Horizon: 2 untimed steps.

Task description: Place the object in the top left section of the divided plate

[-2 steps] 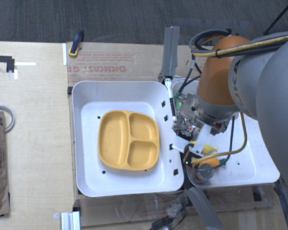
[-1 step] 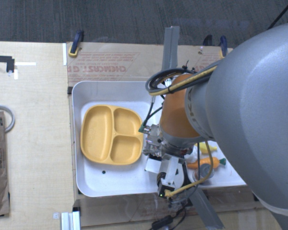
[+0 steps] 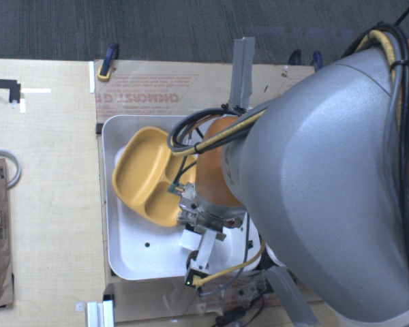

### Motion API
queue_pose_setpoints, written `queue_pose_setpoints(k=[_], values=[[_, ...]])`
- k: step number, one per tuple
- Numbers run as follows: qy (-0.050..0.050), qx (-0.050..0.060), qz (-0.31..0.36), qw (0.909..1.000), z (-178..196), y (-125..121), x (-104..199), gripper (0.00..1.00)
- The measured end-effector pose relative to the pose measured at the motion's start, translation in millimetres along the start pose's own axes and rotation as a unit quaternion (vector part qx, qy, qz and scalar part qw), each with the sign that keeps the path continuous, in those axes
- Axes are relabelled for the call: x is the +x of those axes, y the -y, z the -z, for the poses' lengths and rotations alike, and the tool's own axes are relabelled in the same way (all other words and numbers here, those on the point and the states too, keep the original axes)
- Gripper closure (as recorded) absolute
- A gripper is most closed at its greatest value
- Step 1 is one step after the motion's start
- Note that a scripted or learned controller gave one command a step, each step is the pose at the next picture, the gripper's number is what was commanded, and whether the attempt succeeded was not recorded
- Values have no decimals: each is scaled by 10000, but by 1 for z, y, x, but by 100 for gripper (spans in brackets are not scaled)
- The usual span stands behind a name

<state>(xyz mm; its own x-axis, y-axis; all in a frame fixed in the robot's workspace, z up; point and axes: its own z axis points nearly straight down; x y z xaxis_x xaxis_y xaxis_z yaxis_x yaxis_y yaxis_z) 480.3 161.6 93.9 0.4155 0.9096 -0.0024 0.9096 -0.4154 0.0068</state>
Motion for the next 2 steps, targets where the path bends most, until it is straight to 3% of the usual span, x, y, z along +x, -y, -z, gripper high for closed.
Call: queue_pose_setpoints(k=[1, 2], values=[[27, 51, -874, 9962, 35, 31, 58, 100], [-261, -60, -2502, 9678, 24, 14, 61, 100]])
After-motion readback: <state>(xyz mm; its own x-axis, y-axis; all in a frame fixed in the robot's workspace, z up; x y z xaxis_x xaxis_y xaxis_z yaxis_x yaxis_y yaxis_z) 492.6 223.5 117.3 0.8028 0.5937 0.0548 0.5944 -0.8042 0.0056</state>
